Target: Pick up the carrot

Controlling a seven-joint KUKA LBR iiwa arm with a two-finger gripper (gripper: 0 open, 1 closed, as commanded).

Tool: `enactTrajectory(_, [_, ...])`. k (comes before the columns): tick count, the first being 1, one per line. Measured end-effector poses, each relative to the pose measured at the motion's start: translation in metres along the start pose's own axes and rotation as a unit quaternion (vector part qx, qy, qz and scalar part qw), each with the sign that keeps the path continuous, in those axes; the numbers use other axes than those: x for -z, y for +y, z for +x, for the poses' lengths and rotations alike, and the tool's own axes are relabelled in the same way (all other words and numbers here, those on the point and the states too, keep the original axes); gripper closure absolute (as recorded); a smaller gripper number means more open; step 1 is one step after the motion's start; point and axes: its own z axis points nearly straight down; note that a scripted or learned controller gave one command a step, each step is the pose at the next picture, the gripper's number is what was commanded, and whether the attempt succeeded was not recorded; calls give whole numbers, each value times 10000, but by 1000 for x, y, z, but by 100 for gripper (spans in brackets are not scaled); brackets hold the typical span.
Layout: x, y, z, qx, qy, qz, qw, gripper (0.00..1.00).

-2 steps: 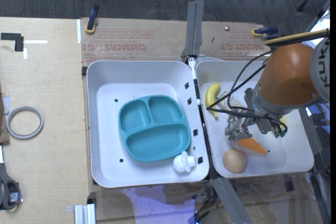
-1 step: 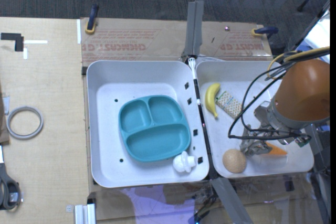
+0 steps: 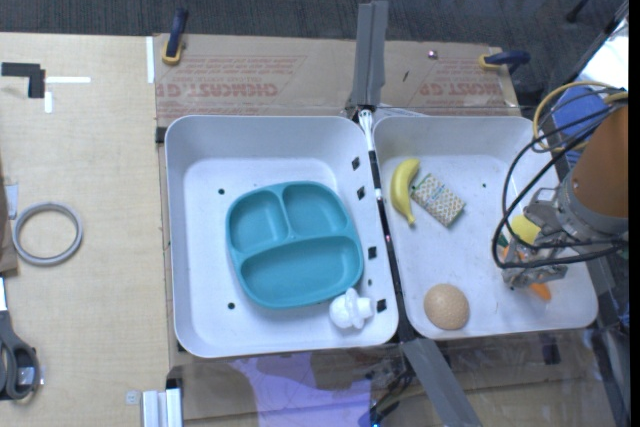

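A: Starting nearest us, at the front of the right bin (image 3: 480,140): we have a tan egg-shaped ball (image 3: 446,306) at about six o'clock in that bin, and the carrot (image 3: 541,292) at roughly four o'clock, close to the front right corner, a small orange sliver.

B: And the end effector (image 3: 530,277) sits right over it. Is it gripping?

A: We cannot tell; cables and the wrist body cover it, so whether it is open, closed or on the carrot is hidden from us.

B: Then our first worry is a miss: so little of the carrot shows, and it lies near the bin wall, so we judge the end effector could close beside it or nudge it against the wall.

A: Agreed. The looping cables (image 3: 520,205) also hang low there; we think they could drag across the bin rim.

B: Farther back?

A: The banana (image 3: 403,189) and a speckled packet (image 3: 438,199) lie at eleven o'clock in the same bin, well apart from the carrot, so little risk. In the left bin (image 3: 190,245), the blue divided plate (image 3: 295,243) and a white lump (image 3: 350,310) are out of reach of trouble.
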Motion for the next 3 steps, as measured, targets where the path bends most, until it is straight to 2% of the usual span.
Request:
enactTrajectory(1, [1,-62,-40,-694,-6,7,9976,100])
enactTrajectory(2, [109,4,14,-422,0,0,9991,100])
enactTrajectory(3, [172,39,-42,-19,-2,0,10000,100])
